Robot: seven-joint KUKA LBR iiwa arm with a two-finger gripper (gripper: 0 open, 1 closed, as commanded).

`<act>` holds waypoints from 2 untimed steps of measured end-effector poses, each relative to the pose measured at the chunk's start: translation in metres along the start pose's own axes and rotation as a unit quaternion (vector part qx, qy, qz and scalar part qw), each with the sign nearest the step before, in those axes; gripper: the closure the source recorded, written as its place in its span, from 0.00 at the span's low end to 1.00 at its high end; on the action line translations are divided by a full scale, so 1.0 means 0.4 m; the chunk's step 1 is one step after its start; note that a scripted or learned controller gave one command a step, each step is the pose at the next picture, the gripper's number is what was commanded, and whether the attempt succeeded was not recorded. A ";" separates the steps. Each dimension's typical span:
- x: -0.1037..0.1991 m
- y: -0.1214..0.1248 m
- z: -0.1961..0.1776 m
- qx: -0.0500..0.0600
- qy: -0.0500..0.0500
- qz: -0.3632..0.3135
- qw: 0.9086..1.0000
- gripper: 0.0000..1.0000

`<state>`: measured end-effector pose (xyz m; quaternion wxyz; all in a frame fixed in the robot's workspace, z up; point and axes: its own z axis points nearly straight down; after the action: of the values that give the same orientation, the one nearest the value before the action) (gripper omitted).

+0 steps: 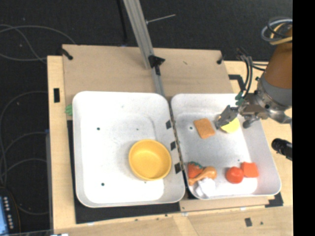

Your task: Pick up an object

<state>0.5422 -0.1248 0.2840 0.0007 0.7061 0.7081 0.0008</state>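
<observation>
Right bin [256,146]: open white floor mid-bin; tan flat block [204,128] upper centre; red round piece [234,175] and orange cube [250,169] near front rim. Left bin [98,117]: yellow bowl [149,159]. Jaws [235,116] low over yellow piece [230,126] beside block, spread cannot tell; arm reaching from right

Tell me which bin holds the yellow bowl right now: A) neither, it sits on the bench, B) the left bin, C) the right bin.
B: the yellow bowl sits inside the left bin, near its lower right corner, while the gripper is over the right bin.
</observation>
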 end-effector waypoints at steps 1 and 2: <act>0.000 0.000 0.000 0.000 0.000 0.001 1.000 0.00; -0.005 -0.025 0.138 0.003 -0.001 0.002 1.000 0.00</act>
<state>0.5324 -0.1268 0.2288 -0.0008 0.7074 0.7068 -0.0017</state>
